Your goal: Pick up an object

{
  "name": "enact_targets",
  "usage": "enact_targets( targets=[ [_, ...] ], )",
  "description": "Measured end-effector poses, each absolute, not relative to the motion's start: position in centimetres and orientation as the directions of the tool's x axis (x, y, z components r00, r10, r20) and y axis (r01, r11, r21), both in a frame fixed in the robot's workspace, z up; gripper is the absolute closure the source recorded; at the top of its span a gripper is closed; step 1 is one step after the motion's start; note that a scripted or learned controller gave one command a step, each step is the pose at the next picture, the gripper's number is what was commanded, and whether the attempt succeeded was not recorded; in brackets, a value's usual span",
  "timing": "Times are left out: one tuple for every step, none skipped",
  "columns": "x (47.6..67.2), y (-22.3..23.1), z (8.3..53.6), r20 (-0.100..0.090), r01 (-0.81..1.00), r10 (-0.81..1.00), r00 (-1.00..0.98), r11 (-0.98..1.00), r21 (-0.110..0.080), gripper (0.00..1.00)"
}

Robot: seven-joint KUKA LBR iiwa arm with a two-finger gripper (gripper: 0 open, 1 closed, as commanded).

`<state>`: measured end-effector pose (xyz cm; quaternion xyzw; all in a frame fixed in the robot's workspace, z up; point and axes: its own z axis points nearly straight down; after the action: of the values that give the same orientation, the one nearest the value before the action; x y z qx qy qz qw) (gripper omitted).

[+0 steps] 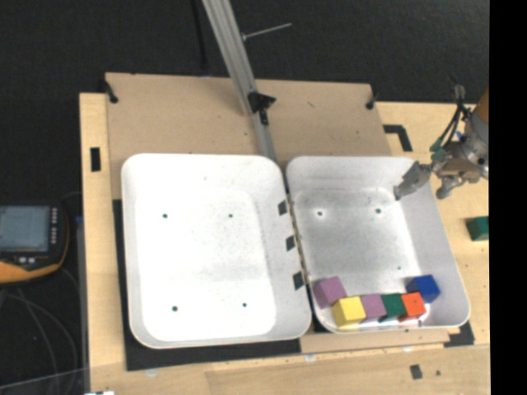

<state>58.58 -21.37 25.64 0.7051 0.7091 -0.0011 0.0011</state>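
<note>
White plastic makes up both bins on the plywood surface (198, 113), and in the camera view the right bin (362, 188) holds every candidate for picking; the blocks crowd its lower edge, at the lower right of the frame; a purple block (330, 290) sits farthest left, with a yellow block (349, 310) just below it, then a second purple block (373, 305), a green block (393, 304), an orange block (412, 304) and a blue block (423, 286), all touching or nearly so; the left bin (198, 245) lies beside it; the gripper (432, 181) hangs at the right of the frame over the upper right rim of the right bin, with its fingers spread apart and nothing between them; the cluster therefore lies well apart from the fingers, toward the bottom of the frame and slightly left; my judgement is that the coming move calls for travel down the frame along the bin's right side, and that the blue block, at the row's upper right end, is nearest and least hemmed in.
</note>
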Motion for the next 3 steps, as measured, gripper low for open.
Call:
enact_targets(
  targets=[
    [58.6, -21.4, 25.6, -0.003, 1.0, 1.0, -0.006, 0.006, 0.0, 0.0],
    [58.7, -21.4, 26.8, -0.006, 1.0, 1.0, -0.012, 0.012, 0.003, 1.0],
    [60.3, -13.2, 19.5, 0.003, 1.0, 1.0, -0.008, 0.008, -0.005, 1.0]
  ],
)
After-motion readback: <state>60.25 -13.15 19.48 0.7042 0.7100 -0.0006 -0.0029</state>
